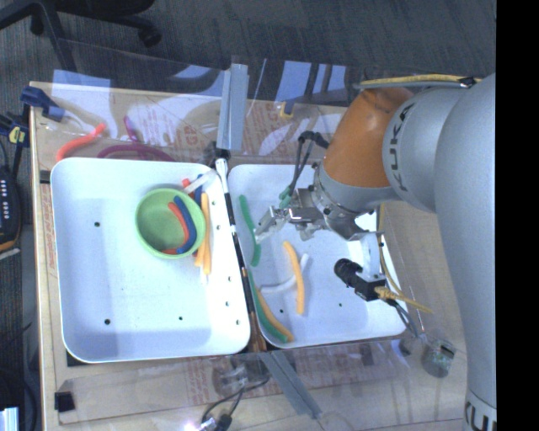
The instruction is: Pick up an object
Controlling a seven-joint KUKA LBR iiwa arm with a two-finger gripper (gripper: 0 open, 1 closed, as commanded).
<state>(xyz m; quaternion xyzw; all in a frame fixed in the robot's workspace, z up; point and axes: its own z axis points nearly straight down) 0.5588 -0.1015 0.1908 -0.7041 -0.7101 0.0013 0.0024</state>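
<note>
Orange strip [294, 277] lies lengthwise in the right bin [370, 324], pointing toward the gripper [282, 217] just above; whether the claw is clenched can't be told.

Wooden bench [152, 114], black office chair base [126, 21] on dark carpet, cables [80, 139] behind the bins

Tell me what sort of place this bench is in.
Probably a robotics lab or test cell for grasping trials. A grey and orange arm reaches over two white bins holding small plastic items such as a green bowl, and loose cables run under the bench.
</note>
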